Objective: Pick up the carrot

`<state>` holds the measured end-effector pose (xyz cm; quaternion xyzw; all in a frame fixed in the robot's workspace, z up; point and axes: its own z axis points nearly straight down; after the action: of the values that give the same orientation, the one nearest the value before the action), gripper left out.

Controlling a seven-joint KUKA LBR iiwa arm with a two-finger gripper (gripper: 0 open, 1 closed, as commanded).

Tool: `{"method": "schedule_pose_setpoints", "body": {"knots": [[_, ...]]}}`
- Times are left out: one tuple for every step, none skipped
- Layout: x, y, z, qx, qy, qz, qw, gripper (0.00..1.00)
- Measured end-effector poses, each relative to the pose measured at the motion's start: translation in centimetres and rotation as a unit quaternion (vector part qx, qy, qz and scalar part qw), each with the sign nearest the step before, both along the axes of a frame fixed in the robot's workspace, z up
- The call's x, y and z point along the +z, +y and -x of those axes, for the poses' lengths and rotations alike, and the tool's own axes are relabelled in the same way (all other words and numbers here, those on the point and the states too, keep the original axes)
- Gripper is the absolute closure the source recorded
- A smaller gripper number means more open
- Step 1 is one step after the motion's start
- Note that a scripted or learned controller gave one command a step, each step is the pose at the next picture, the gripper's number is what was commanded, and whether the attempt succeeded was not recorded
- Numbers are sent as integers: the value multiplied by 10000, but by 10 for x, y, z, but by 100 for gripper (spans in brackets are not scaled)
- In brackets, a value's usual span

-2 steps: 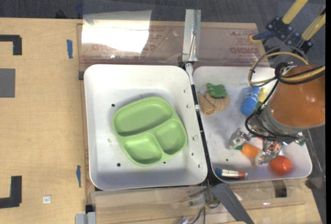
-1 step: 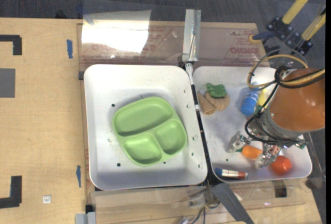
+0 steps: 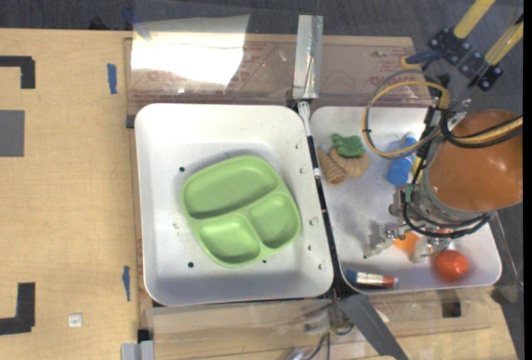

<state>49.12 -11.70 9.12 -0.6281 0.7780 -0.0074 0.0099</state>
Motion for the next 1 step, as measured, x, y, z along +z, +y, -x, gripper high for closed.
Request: {"method": "schedule_pose_setpoints", "body": {"knots": [[-1,-44,7,74,38,-9,10000,0]]}}
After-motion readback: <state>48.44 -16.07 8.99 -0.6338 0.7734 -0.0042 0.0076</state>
